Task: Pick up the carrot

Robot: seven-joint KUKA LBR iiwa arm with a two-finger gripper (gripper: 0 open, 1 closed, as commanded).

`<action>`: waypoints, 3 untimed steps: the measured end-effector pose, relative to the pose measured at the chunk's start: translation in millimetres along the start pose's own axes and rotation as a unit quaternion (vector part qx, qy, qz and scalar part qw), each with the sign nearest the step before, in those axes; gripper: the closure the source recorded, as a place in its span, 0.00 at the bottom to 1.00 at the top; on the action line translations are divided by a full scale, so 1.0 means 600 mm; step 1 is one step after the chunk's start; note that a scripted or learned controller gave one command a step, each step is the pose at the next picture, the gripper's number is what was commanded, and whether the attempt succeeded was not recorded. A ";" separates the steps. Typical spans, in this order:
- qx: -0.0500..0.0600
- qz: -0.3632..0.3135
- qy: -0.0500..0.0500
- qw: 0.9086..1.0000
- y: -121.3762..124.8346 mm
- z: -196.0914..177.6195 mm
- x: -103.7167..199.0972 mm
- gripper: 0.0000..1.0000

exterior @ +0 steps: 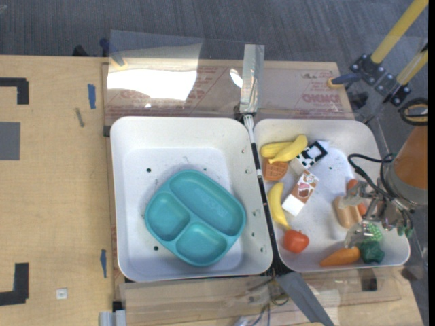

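A teal three-part plastic tray (196, 216) lies in the plain white left bin (129, 148) on the tan wooden bench (47, 182). The white right bin (326, 175) holds an orange carrot (340, 256), two yellow bananas (284, 148), a red tomato (296, 240), a black-and-white patterned carton (311, 154) and a dark green broccoli piece (372, 252).

There's the arm (416, 161) at the right edge: broad orange band, grey ring beneath, black cables looping around its metal gripper (378, 217).

One fixed camera looks down slantwise over both white bins (126, 202).
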State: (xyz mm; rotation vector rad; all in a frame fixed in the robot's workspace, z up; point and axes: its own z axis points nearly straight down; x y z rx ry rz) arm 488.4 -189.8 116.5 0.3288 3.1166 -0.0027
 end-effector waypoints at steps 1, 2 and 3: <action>-0.001 0.046 -0.005 0.999 0.061 0.045 0.019 0.00; -0.002 0.044 -0.004 0.999 0.062 0.028 0.019 1.00; 0.000 -0.050 -0.002 0.999 0.022 -0.145 -0.031 1.00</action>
